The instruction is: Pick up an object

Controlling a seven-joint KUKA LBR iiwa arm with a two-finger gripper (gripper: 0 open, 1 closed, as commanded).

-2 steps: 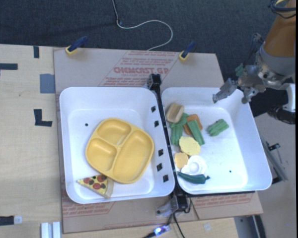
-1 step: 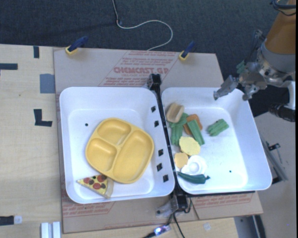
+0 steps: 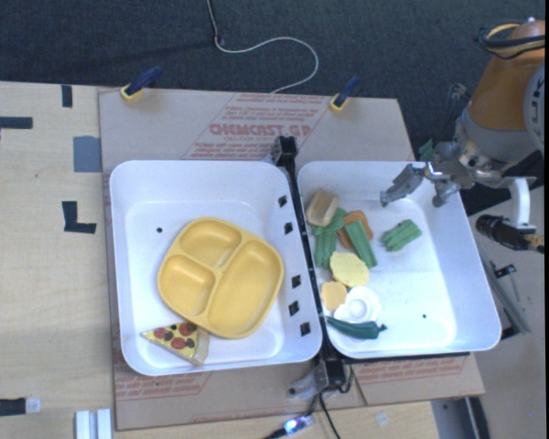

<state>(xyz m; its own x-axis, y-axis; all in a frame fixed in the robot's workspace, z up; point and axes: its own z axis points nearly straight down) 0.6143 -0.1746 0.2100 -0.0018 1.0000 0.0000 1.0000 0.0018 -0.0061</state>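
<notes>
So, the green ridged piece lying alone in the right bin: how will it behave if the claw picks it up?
The green ridged piece looks like moulded toy food, so probably stiff and light. Its ridges may give the claw some grip. It lies flat, apart from the pile, so it seems unlikely to roll, though a push could slide it.
</notes>
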